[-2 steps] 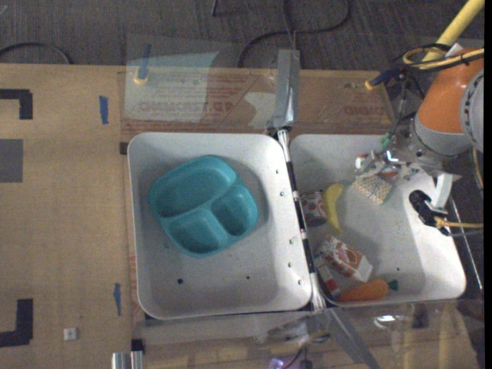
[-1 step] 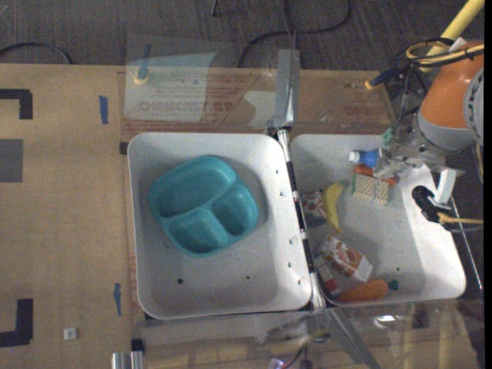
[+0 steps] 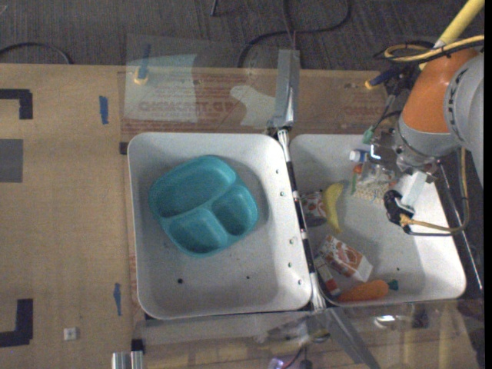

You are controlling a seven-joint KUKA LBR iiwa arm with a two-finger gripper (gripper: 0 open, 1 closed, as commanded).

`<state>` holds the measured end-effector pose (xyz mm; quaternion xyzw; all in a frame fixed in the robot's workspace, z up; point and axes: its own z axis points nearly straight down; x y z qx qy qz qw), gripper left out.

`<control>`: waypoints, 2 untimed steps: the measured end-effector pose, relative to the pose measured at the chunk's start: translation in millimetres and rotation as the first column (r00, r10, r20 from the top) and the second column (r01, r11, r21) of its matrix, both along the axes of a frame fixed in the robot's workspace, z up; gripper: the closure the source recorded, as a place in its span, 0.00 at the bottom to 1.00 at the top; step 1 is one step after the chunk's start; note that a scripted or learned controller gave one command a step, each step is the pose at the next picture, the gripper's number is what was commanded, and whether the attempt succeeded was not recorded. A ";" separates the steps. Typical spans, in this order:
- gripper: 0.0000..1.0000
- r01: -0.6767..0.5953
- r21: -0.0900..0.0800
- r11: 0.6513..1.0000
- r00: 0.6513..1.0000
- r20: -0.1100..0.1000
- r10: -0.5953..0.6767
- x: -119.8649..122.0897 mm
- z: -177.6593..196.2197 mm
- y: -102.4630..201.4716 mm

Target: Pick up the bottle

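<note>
Bench with two white bins; the right bin [image 3: 430, 283] carries the clutter. The hand [image 3: 374, 177] hovers at its far edge over the bottle [image 3: 369, 181]; grip state cannot be told. Step: approach. Next: descend, clamp, lift.

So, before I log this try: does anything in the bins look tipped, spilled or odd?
Nothing looks spilled or broken. In the right bin, the carton and carrot lie flat near the front edge; the banana rests beside the divider. The teal tray sits askew in the left bin.
</note>
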<state>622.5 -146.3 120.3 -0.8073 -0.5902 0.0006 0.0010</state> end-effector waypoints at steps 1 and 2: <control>1.00 -0.100 -0.003 0.995 0.995 0.004 0.100 22.2 128.4 -19.2; 1.00 0.330 -0.001 0.944 0.944 -0.003 -0.330 -63.7 108.2 -8.7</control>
